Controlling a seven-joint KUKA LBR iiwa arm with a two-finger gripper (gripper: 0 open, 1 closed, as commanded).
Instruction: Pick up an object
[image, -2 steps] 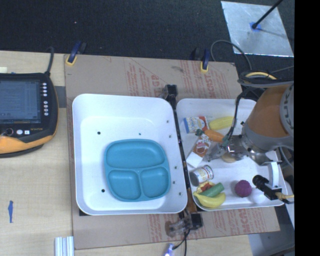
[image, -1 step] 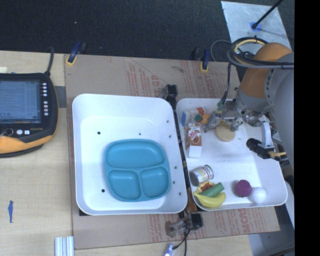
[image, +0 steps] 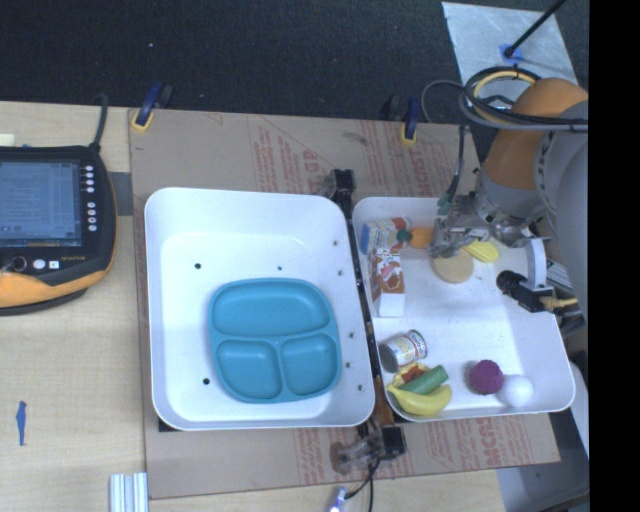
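Note:
My gripper (image: 452, 243) hangs low over the far part of the right bin (image: 530, 345), right above a tan round disc (image: 453, 268). A yellow piece (image: 484, 252) lies just right of it and a small orange piece (image: 421, 237) just left. Along the bin's left wall rests a white and red carton (image: 387, 276). Nearer the front lie a small tin can (image: 403, 349), a banana (image: 420, 401) with a green and red piece (image: 424, 380) on it, a purple ball (image: 486, 376) and a white ball (image: 518, 390).
The left bin (image: 180, 250) holds a blue divided tray (image: 273, 338). A teach pendant (image: 50, 225) lies on the bench at far left. The grey arm with its orange band (image: 530, 130) comes in from the upper right.

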